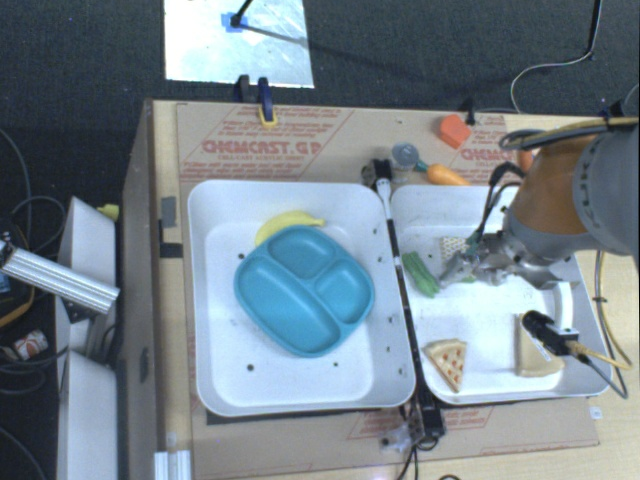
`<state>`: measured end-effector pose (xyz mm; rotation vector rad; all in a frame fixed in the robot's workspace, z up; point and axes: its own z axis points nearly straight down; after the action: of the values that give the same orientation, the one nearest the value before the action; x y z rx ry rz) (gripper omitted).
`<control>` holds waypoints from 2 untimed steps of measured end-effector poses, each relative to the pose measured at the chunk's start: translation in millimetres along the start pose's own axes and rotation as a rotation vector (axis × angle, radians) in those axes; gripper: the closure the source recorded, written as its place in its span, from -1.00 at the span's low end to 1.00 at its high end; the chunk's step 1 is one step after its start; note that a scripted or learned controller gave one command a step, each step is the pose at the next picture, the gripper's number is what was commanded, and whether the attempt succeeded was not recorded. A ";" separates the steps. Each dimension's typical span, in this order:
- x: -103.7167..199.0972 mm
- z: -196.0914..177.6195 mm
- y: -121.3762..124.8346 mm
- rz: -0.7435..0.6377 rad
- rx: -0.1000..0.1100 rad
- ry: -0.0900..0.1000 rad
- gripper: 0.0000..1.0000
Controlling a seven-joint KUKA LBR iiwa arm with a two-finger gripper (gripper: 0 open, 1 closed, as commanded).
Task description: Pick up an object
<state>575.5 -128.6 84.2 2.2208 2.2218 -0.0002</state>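
Note:
My gripper [462, 267] hangs low over the upper left part of the right bin [480, 388], at the end of the grey arm with its orange band [548, 190]. Just left of it a green stick-shaped piece [420, 274] lies against the bin's left wall. A small pale checkered piece [454, 244] sits right behind the gripper. Nearer the front lie a pizza slice [447, 362] and a slice of bread [534, 356]. Nothing shows between the gripper's tips.
The left bin [225, 368] holds a blue divided plate [303, 290] with a yellow banana [287, 224] tucked behind it. Behind the right bin, on the bench, lie an orange block [453, 130], a carrot [446, 176] and a small grey-blue round thing [404, 155].

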 end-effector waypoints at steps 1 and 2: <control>-77.8 -6.2 94.4 -0.003 -0.005 -0.001 -1.00; -20.3 -0.6 81.5 -0.004 -0.003 0.001 -1.00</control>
<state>657.0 -148.9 84.8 2.2151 2.2257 0.0038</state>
